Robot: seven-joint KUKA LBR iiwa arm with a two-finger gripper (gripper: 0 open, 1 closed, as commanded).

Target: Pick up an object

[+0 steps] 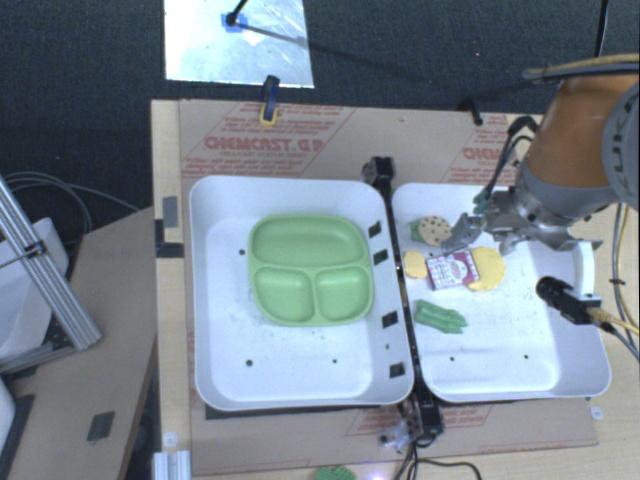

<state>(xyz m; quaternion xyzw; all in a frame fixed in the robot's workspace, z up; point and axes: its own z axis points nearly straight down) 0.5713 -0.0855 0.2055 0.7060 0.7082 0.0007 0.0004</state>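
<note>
Hand low over a cluster of small toy items in the right bin.

The right bin (520, 368) holds five small things: one pink-and-white packet (452, 269) near its middle, one yellow round piece (414, 264) just left of it and touching it, one larger yellow piece (487, 268) on its right, one brown-speckled cookie (432, 230) above, and one green vegetable-like piece (440, 317) below, apart from the rest. The hand (468, 230) sits just above the packet, between cookie and larger yellow piece; whether its tips are spread or pressed together I cannot tell, and nothing shows pinched between them. The grey arm with its orange band (585, 128) enters from the right. The left bin (225, 358) holds one green three-compartment tray (309, 269). Both bins rest side by side on the surface (300, 138).
</note>
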